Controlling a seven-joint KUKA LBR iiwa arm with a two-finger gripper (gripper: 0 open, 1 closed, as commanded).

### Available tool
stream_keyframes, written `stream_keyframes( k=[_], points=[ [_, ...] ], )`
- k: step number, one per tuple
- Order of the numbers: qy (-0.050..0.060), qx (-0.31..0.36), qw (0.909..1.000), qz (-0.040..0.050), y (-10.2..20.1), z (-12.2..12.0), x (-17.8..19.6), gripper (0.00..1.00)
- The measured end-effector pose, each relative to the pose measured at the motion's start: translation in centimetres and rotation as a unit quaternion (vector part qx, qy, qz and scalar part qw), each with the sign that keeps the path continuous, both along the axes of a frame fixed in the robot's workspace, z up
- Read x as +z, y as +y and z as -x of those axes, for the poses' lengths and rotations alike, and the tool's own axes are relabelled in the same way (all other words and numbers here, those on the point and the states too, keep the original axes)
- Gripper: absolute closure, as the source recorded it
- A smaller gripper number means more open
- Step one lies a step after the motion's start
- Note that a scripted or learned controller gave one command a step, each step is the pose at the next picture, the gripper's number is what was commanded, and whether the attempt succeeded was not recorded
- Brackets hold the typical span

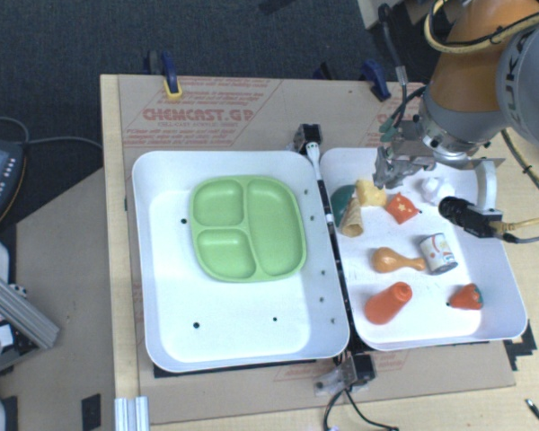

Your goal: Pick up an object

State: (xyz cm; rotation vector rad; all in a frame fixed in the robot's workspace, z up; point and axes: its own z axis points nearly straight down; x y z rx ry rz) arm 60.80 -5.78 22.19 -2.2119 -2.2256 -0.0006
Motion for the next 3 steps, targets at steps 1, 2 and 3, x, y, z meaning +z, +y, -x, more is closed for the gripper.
stream_keyframes(
  k=[1,2,3],
  points=[
    [-0.002,-0.001,1.0000,0.0014,4.3,-1.0,-0.2,1.00],
    [-0.004,0.000,1.0000,0.0006,9.4,-1.9,1.2,1.00],
    [0.001,-0.003,1.0000,0.0015,9.4,-1.3,-0.8,1.00]
  ],
)
